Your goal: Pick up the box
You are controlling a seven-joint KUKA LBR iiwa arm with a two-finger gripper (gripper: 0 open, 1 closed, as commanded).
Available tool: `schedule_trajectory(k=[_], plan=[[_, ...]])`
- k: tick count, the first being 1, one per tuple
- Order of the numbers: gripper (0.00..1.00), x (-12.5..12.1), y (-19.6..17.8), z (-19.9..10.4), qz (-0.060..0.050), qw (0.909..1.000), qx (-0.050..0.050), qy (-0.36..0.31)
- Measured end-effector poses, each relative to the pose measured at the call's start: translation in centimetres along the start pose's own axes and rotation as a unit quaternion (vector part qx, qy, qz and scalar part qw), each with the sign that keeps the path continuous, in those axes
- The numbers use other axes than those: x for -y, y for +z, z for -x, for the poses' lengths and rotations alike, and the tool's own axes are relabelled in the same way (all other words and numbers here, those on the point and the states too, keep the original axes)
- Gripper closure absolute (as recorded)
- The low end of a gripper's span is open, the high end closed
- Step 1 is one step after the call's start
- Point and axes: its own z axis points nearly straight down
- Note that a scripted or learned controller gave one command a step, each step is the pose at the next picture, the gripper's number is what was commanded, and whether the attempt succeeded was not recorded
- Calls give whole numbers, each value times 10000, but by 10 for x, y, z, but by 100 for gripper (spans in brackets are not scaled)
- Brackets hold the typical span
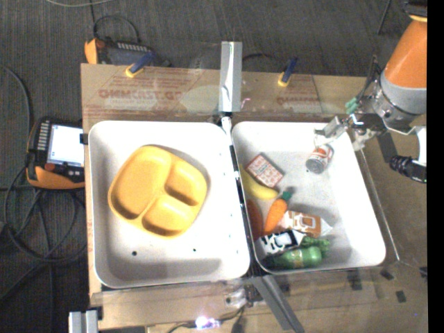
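The box (264, 170) is small and flat, with a red and pink pattern. It lies in the right bin (368, 207) near the left wall, partly on a yellow banana (259, 189). My gripper (344, 129) hangs over the bin's far right corner, well to the right of the box and above it in the picture. It is open with nothing between its fingers. A small can (319, 159) lies just below and left of the gripper.
An orange carrot (276, 214), a small orange and white carton (306, 223), a black and white item (280, 241) and a green bottle (300, 257) crowd the right bin's near side. The left bin (111, 255) holds a yellow divided tray (159, 190).
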Motion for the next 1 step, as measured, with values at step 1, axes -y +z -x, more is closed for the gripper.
schedule_trajectory(k=[1], plan=[[0,0,0,0,0,10000,0,0]])
